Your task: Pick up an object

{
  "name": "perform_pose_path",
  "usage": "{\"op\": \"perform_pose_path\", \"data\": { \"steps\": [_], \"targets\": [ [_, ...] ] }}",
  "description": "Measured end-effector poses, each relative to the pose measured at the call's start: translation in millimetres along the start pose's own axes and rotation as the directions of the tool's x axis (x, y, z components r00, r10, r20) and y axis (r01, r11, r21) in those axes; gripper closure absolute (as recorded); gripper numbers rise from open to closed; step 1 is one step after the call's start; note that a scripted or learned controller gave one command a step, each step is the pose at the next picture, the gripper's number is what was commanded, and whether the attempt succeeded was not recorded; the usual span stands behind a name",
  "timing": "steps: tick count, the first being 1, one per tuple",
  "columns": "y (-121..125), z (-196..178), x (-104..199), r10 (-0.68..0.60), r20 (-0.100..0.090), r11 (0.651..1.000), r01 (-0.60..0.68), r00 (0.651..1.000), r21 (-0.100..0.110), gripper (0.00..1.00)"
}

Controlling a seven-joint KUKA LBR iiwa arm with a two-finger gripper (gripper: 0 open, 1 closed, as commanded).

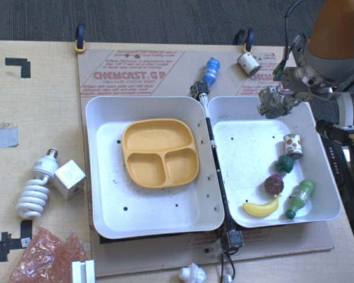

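Note:
The right bin [248,140] holds a small red-and-white can [292,145], a dark green toy [285,164], a dark maroon ball [274,185], a yellow banana [261,207] and a green bottle [299,198], all along its right and front side. My gripper [272,105] hangs above the bin's back right corner, well behind the can. Nothing shows between its fingers.
The left bin [106,158] holds a yellow divided plate [160,152]. A blue bottle [210,71] and a small white cylinder [248,63] lie on the board behind the bins. A spiral light bulb [36,188] and a white cube [69,178] rest left of the bins.

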State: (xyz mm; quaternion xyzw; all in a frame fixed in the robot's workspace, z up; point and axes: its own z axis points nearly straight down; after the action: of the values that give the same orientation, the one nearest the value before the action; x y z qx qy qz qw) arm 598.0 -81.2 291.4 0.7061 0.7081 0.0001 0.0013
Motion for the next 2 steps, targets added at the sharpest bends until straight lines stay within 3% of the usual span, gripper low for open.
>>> {"op": "perform_pose_path", "data": {
  "steps": [1, 2],
  "targets": [
    [-26, 4, 57, 0.001, -0.001, 1.000, -0.001, 1.000, 0.002, 1.00],
    [15, 26, 122, 0.002, 0.000, 1.000, -0.002, 1.000, 0.002, 1.00]
  ]
}}
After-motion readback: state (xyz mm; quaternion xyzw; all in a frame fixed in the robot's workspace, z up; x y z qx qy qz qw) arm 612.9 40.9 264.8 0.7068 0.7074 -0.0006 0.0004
